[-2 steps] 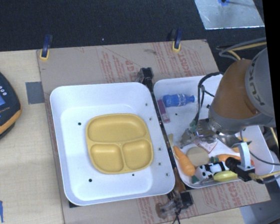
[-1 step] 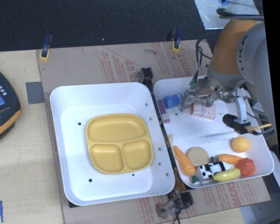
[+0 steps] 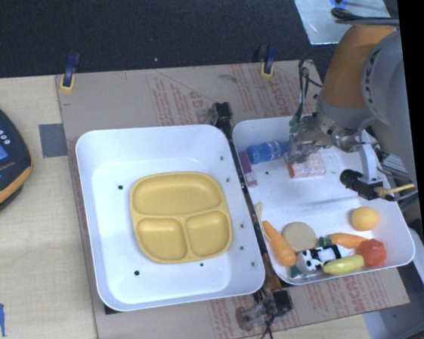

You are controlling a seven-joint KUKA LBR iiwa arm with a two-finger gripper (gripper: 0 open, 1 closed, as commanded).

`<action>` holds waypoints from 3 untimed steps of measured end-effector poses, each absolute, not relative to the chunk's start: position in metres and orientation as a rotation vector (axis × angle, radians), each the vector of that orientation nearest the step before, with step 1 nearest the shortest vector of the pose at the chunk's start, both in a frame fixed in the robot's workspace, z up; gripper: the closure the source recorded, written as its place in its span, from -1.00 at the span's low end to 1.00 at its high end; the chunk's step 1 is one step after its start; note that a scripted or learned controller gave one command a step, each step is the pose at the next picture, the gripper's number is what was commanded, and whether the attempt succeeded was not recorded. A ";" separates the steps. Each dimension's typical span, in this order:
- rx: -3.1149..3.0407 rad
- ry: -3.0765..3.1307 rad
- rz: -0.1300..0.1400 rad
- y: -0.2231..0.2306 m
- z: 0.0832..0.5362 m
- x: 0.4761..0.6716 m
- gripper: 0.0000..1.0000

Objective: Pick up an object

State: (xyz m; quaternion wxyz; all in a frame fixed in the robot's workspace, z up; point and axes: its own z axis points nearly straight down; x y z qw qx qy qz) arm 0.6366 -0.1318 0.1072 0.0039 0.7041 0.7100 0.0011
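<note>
While its grip state is unclear, the end effector (image 3: 302, 149) hovers beside the bottle (image 3: 265, 152).

Toys (image 3: 328, 254) crowd the right bin's (image 3: 329, 193) near edge; middle clear.

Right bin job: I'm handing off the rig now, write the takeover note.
End effector: low over the back of the right bin, beside the blue bottle and a red-and-white packet; whether it is open or shut can't be made out, and nothing is visibly held.
Front of the bin: carrot, tan disc, cow toy, banana, tomato, orange ball.
Left bin: yellow divided plate.
Done: nothing lifted.
Left: grasp and raise one object.
</note>
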 end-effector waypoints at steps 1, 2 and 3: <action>2.218 2.230 -0.002 -0.050 0.193 0.580 1.00; 2.222 2.224 -0.004 -0.110 0.145 0.628 1.00; 2.218 2.230 -0.003 -0.057 0.192 0.584 1.00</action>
